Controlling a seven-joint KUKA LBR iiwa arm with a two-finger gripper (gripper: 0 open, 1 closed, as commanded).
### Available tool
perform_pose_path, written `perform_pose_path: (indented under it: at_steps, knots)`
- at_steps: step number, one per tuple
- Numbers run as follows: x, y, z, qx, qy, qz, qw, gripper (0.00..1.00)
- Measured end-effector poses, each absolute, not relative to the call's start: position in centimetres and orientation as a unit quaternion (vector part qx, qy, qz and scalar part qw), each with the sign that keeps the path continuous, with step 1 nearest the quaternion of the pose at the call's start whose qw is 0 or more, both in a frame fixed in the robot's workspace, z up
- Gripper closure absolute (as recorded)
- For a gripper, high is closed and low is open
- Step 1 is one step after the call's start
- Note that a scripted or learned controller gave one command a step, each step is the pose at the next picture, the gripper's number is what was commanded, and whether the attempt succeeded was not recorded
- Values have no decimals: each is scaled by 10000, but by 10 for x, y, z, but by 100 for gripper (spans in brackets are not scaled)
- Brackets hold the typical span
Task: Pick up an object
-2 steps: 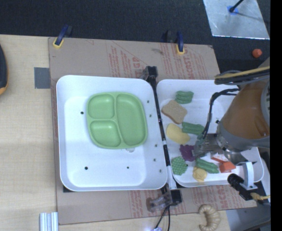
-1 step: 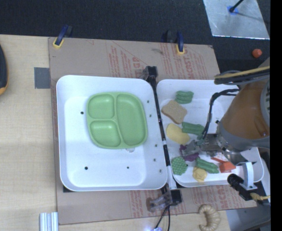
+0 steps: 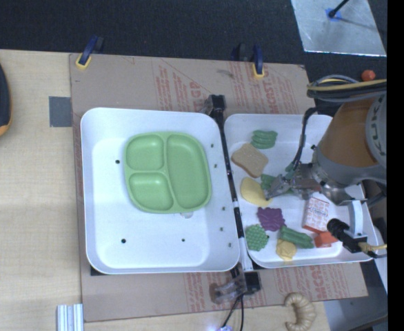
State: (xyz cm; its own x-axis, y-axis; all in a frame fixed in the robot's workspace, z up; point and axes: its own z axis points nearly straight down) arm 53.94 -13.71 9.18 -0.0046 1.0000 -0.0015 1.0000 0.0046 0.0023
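Green divided plate (image 3: 167, 172) in left bin (image 3: 102, 185), toy foods in right bin (image 3: 238, 126)

Arm reaching in from the right edge of the frame

We see 1 arm (image 3: 350, 140), grey with an orange band, entering at middle right and bending down-left. Its gripper (image 3: 279, 185) sits low at right of center, pointing left; we cannot make out how its tips stand against the blur.
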Motion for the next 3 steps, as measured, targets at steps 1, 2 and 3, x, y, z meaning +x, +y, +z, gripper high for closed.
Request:
perform_pose_path:
  at_steps: [1,2,3]
  knots:
    - [582,-108,92,7039,7103,5,4,0]
    - [580,-111,103,7048,7094,-14,-10,100]
    - [605,-37,198,7029,7113,37,18,100]
